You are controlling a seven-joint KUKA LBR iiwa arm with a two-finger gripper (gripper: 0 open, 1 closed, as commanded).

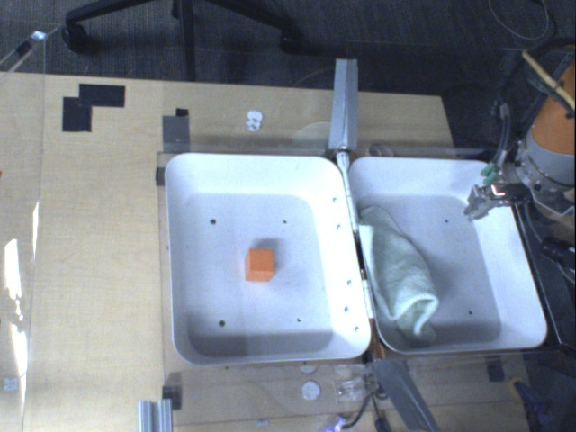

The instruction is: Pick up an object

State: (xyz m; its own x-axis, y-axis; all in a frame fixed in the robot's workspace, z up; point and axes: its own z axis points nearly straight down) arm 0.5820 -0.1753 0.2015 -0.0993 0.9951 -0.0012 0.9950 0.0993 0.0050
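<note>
Gripper (478, 203) right — orange block (260, 265) far left.

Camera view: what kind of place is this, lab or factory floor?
Most likely a robotics lab's grasping test bench. Two shallow white bins sit side by side, the left bin with an orange cube, the right bin with a rolled towel. An office chair base stands on carpet behind.

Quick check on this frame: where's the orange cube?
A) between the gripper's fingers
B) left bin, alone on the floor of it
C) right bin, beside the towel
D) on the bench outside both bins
B: the orange cube sits on the floor of the left bin, apart from its walls, while the rolled towel lies in the right bin and the gripper is over that bin's far right edge.
</note>
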